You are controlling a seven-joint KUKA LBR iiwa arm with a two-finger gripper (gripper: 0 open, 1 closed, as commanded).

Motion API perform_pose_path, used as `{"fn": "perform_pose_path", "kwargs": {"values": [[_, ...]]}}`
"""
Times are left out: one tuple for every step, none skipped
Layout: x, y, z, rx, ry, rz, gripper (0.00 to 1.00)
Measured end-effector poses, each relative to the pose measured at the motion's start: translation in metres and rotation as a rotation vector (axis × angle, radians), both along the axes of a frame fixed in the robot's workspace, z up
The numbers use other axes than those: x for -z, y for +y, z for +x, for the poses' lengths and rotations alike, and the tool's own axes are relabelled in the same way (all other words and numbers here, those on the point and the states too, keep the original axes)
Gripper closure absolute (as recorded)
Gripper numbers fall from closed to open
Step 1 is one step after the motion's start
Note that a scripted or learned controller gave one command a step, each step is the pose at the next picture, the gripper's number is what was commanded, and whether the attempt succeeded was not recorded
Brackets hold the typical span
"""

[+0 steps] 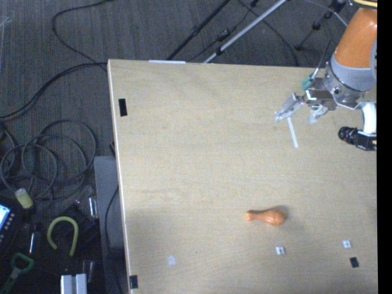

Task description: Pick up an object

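An orange pear-shaped object (266,216) lies on its side on the tan board (196,152), toward the front right, its thin neck pointing left. My gripper (300,113) hangs over the board's back right part, well behind the orange object and apart from it. Its two pale fingers (285,111) are spread, so it is open, and nothing sits between them. A thin white stick (293,135) slants down just below the left finger; I cannot tell whether it touches the finger.
Small square markers (280,250) dot the board's front right, and a black tag (122,107) sits near its left edge. A black part (355,136) juts in at the right. Cables and tools (61,231) lie on the floor to the left.
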State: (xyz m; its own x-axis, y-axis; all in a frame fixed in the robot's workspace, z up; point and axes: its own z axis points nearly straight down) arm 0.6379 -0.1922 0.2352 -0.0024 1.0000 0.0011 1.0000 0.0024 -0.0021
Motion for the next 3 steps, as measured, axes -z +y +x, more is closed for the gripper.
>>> {"fn": "perform_pose_path", "kwargs": {"values": [[0.126,0.011,0.030,-0.242,0.000,-0.001,0.00],[0.151,0.006,0.031,-0.444,-0.001,-0.002,0.00],[0.151,0.047,0.031,-0.979,-0.005,0.000,0.00]]}}
